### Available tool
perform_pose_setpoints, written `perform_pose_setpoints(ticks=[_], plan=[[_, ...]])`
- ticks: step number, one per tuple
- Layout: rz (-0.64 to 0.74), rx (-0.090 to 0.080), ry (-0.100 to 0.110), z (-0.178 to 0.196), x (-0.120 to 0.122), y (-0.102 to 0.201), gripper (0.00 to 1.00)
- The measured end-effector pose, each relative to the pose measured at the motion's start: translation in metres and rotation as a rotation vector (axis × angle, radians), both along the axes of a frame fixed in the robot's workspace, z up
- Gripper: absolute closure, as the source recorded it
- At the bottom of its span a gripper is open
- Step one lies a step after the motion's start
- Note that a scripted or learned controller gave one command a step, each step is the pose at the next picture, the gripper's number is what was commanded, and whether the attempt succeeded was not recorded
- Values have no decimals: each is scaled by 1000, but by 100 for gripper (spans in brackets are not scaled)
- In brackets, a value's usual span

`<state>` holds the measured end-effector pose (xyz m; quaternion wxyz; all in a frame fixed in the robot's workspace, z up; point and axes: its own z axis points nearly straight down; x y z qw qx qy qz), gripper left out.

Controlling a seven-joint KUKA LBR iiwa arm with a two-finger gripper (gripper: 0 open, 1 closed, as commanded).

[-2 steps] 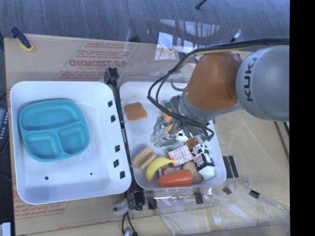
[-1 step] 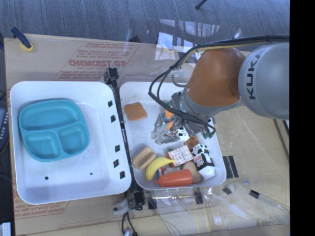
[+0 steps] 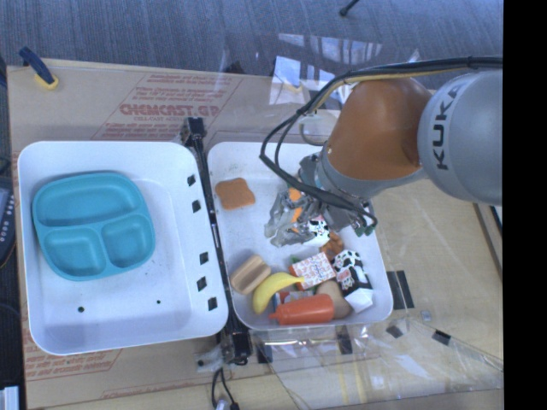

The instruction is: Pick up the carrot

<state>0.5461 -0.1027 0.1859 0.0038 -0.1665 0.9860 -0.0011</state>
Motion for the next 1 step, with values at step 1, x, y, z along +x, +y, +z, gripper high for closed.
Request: perform_pose_setpoints(ticks=[1], plan=[[3, -1, -5, 11, 2, 1, 100]])
